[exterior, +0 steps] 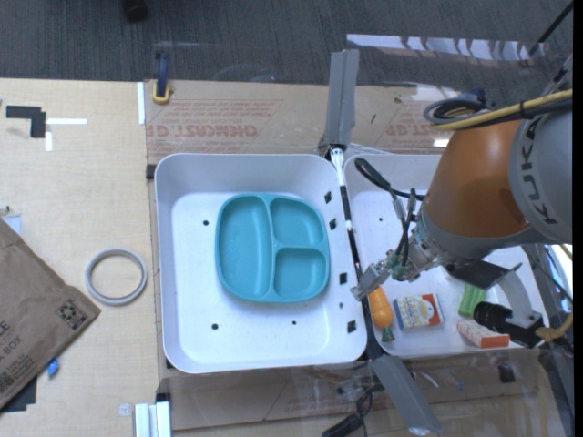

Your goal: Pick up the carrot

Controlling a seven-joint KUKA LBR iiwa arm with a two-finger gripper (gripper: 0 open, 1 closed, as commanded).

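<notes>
The gripper (372,285) hung over the right bin's (387,167) left edge; whether its fingers were apart or together could not be determined. The smooth orange carrot (381,310) lay just below it, beside a small printed carton (417,312). The left bin (182,244) held a glossy teal three-compartment plate (272,247). Cardboard (237,116) beneath read "CHEMCRAFT".

Grey KUKA-lettered arm (537,176), broad orange band, black cables.

carrot (380,310) boxed in — bin wall (357,271) left, small carton (417,312) touching right, gripper (369,285) directly above — front side open.
</notes>
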